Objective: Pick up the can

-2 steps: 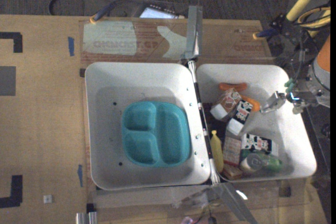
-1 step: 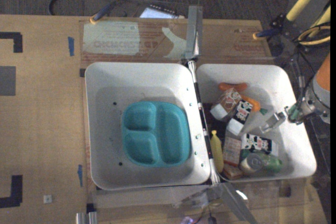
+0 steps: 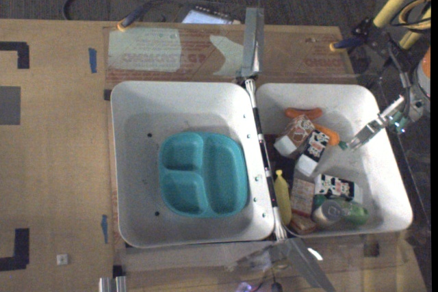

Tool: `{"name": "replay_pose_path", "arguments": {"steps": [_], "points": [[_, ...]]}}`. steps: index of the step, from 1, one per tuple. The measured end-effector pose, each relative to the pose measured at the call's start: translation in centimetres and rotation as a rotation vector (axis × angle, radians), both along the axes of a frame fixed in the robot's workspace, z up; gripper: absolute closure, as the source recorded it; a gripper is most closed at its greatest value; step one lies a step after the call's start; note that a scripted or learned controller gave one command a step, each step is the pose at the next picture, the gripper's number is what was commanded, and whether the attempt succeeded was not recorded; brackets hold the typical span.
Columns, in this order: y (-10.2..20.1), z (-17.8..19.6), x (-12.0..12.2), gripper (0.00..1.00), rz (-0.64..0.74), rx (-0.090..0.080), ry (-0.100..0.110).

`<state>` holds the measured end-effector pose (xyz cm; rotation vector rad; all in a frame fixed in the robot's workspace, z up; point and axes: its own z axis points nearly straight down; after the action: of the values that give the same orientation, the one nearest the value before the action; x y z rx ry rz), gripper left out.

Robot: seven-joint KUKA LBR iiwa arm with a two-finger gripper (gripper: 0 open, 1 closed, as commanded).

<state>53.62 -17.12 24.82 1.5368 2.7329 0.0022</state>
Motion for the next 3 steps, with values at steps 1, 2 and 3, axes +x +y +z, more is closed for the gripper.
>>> {"name": "replay_pose_path", "arguments": {"steps": [1,2,3], "points": [[3.4,-12.7,-1.6,0.0,-0.294,0.004,0.007],[6.5,-16.2,-0.1,0.0,-0.667,0.004,0.002],[6.5,-15.0,0.1,1.0,-0.668,0.006,-0.003]]}}
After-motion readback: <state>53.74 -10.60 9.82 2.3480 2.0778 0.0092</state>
